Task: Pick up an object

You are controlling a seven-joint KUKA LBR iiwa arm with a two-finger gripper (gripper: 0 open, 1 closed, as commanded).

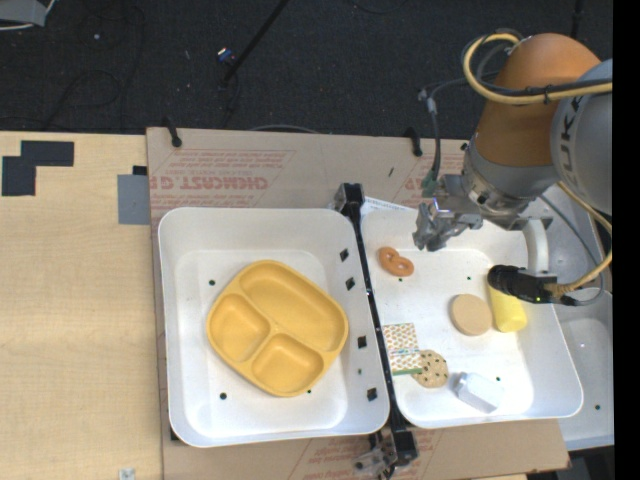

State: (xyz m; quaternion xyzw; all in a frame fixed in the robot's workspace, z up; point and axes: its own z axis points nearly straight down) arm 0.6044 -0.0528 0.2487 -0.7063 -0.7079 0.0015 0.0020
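Nothing is seen lifted: every item lies on a bin floor, so the pick is judged not yet made. The pretzel (395, 262) is the piece nearest the gripper (434, 230). It lies towards the far left corner of the right bin (560, 368), close to the divider, and the gripper is placed just beside it on the far right side, apart from it. No item is seen held, and whether the jaws stand apart or together cannot be told from this angle.

Further out in the same bin, a tan disc (470, 315) is seen touching a yellow block (511, 314). Nearer the front edge, a cookie (432, 368) is laid against a patterned card (400, 338), with a grey-white block (475, 391) just beside them. In the left bin (185, 268) a yellow divided plate (277, 325) is set alone.

The whole grasp is judged to remain: an item is to be chosen, approached, gripped and raised.
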